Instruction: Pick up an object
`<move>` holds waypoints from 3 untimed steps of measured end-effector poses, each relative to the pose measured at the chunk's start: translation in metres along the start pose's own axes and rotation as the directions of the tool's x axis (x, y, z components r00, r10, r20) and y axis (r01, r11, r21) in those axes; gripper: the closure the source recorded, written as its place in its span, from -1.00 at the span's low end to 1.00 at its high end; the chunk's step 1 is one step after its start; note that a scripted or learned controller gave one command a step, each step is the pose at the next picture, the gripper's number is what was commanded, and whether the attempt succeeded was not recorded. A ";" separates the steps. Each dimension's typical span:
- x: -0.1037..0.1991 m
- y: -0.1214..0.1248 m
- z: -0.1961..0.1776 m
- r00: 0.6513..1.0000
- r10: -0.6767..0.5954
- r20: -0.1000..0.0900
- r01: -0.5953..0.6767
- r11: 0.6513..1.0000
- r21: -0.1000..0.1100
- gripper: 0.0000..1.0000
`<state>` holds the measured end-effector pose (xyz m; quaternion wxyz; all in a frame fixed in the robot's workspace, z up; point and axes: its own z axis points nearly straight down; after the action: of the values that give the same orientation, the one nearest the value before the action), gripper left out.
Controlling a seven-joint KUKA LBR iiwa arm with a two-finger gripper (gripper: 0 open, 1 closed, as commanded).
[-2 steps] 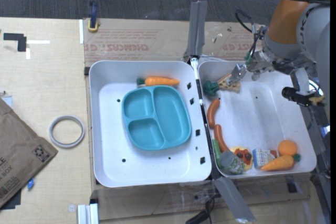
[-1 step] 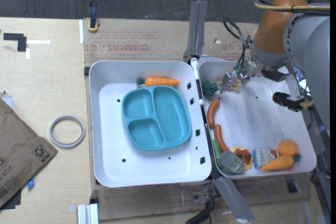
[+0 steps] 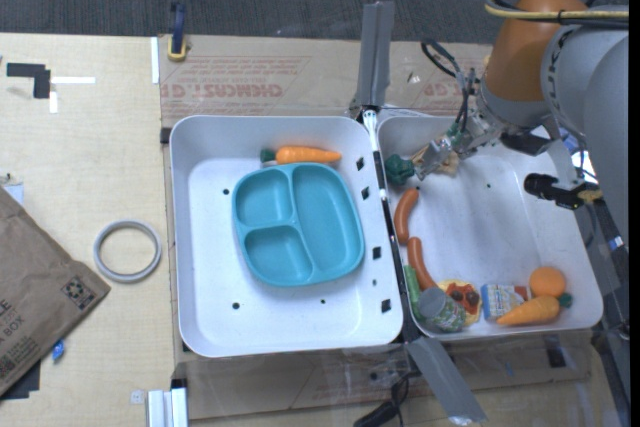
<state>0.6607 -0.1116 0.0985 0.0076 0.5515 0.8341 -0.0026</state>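
Observation:
My gripper [image 3: 437, 159] hangs low over the upper left part of the right bin [image 3: 500, 215]. Just left of it, against the bin wall, lies a small green toy [image 3: 399, 170]. Two orange-red sausages [image 3: 405, 212] [image 3: 417, 262] lie along that bin's left side. Near the front edge I see a grey piece [image 3: 433, 301], a colourful flat toy [image 3: 460, 296], a small carton [image 3: 500, 299], an orange ball [image 3: 547, 281] and a carrot [image 3: 528, 312]. The left bin [image 3: 200, 215] holds a teal divided plate [image 3: 298, 223] and a carrot [image 3: 307, 155] behind it.
The grey arm with its orange band [image 3: 525, 55] comes in from the upper right, over the right bin's far corner. A tape ring [image 3: 127, 248] and a cardboard box [image 3: 35, 290] lie on the bench left of the bins. A divider wall [image 3: 385, 215] separates the bins.

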 end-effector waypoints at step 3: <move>0.018 -0.015 0.006 0.990 0.137 -0.013 -0.137 0.990 0.007 -1.00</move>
<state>0.6400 -0.1014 0.0920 0.0002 0.6077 0.7942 -0.0008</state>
